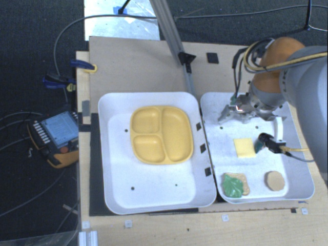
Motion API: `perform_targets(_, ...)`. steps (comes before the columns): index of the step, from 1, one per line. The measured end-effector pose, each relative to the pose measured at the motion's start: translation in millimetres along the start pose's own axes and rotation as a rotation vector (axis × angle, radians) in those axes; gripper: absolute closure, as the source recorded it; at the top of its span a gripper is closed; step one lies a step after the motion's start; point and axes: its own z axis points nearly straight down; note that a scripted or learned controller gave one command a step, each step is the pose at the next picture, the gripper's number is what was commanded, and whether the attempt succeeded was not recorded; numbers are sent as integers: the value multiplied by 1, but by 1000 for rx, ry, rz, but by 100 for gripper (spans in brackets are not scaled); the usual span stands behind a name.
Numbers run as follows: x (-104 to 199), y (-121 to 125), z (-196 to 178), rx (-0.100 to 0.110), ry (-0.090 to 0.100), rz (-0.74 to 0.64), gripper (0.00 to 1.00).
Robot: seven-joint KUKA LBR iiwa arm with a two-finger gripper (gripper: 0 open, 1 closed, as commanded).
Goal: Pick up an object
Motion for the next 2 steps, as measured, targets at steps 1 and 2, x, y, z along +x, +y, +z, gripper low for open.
perform_targets(1,-1,2,-14,-7,-3,-2,100)
perform_targets(2,-7,13,-73,-6,-1,-2,100)
